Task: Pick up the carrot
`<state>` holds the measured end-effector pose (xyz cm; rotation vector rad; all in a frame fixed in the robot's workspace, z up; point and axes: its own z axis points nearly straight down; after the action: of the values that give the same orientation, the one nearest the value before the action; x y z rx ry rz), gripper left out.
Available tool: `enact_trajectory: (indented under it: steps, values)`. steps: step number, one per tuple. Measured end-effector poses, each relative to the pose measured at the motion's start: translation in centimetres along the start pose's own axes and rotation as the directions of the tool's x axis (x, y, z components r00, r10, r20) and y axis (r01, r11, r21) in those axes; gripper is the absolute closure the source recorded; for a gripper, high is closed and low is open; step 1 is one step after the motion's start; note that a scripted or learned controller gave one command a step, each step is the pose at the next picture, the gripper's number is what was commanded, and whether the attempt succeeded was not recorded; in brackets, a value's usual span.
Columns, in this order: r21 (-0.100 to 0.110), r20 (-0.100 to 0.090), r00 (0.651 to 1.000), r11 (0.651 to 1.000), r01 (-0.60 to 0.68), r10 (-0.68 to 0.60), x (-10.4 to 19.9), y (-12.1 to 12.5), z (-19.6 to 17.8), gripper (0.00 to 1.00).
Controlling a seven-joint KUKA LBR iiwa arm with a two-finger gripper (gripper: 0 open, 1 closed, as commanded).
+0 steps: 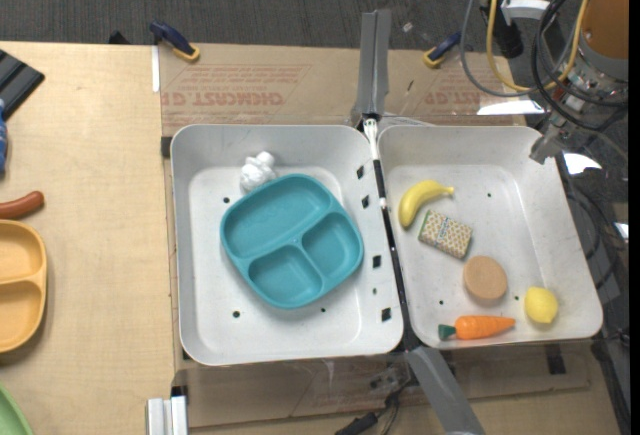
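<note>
Carrot [479, 327] lies flat at right bin's [560, 213] front wall, beside lemon [541, 305]. My arm [600, 23] sits parked top right, probably pre-approach; jaws' state I can't tell.

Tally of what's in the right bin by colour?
Yellow: 2, banana and lemon
Orange: 1, carrot
Tan: 1, round disc
Patterned beige: 1, small block
Total: 5
</note>
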<state>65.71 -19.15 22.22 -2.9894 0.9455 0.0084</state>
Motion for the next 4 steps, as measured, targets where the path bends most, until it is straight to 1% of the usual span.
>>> enact_trajectory:
  steps: [1,2,3,4]
  values:
    - [-0.002,-0.003,0.956,0.956,0.293,-0.293,-2.4,-0.7,13.0,1.0]
    - [0.001,-0.008,0.916,0.916,0.401,-0.401,-0.9,-0.3,-8.8,1.0]
    - [0.004,-0.009,0.955,0.955,0.297,-0.297,-4.8,6.9,-21.8,1.0]
    - [0.001,0.0,0.99,0.99,0.143,-0.143,-2.1,4.9,-8.9,1.0]
